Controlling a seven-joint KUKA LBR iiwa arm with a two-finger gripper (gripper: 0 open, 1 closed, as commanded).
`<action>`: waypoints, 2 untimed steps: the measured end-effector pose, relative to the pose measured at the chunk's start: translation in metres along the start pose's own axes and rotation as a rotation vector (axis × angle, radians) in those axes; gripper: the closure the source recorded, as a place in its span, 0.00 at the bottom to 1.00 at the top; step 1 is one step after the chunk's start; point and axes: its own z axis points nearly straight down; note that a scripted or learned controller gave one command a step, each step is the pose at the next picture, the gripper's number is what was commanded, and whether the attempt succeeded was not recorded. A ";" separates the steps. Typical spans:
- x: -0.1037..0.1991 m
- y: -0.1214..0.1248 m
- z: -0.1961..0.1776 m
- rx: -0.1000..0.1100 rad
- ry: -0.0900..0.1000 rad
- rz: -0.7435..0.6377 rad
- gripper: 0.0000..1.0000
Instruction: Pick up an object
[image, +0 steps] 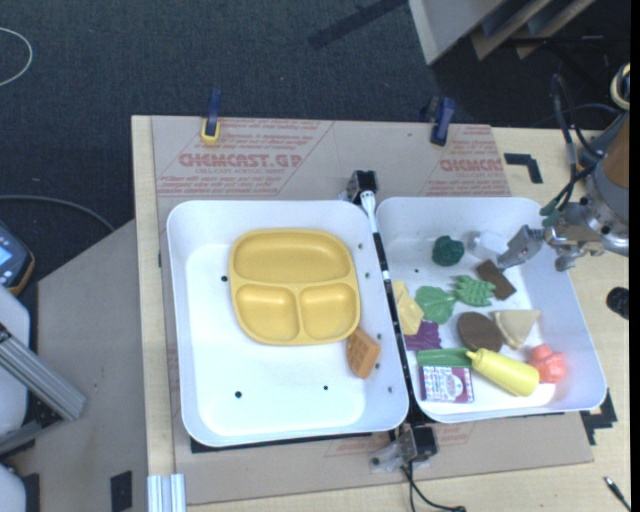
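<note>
Faintly, "CHEMCAST GP" in red on bench board (240, 160), tool (540, 245) fingers spread, gripping nothing, over rt bin (590, 350).

yellow tray (295, 285) in white bin (200, 330); yellow bottle (505, 371), red cap.

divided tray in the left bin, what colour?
Yellow. The three-compartment tray is plain yellow, no pattern, seen in the camera view.

right bin (588, 330) | heap of small toy foods | yellow plastic mustard bottle (503, 370) lying flat | brown waffle piece (363, 352) in left bin (190, 300)
</note>
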 end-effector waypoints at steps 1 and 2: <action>-0.004 -0.002 0.063 0.007 0.002 0.001 0.00; -0.002 -0.010 0.125 0.009 0.004 0.001 0.00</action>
